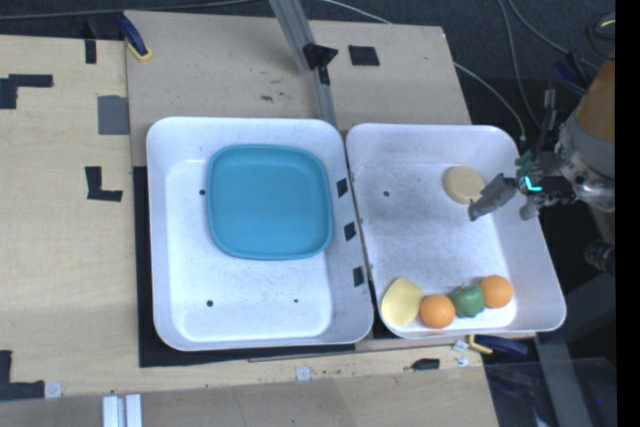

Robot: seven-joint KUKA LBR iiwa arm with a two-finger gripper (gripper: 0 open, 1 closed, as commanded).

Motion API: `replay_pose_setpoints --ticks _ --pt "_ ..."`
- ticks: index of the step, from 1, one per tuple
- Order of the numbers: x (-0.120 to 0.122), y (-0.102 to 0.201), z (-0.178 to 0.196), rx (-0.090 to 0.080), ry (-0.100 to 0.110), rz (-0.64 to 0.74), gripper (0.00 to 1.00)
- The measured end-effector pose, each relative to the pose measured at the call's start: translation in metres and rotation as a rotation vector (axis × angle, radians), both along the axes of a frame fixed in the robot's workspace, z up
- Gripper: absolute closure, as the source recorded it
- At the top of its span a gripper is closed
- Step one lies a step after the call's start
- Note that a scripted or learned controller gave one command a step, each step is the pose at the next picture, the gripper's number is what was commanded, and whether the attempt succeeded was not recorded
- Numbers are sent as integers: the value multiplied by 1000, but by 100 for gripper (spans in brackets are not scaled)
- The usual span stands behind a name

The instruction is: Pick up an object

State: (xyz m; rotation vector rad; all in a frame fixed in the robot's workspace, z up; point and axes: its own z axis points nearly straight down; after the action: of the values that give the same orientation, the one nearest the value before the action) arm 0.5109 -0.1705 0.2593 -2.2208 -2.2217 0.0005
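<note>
My jaws [487, 197] hang over the right bin [420, 245], near its right wall, just beside a pale round disc [462, 182] lying by the far right corner. Whether they are open or closed I cannot tell; the view is too blurred. Along the near wall sit 4 items: a yellow piece [401, 302], 2 orange balls [437, 311], perhaps fruit, and a green one [467, 299]. The left bin [180, 305] holds a blue plate [269, 201].

We find no text, label, brand or number that we can read. The dark patches on the bench [250, 55] look like plain tape, though the view may be too coarse to show small print.
</note>
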Motion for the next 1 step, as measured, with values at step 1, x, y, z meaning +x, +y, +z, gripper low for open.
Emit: replay_pose_setpoints --ticks 1 --pt "0 0 0 0 0 0 0"
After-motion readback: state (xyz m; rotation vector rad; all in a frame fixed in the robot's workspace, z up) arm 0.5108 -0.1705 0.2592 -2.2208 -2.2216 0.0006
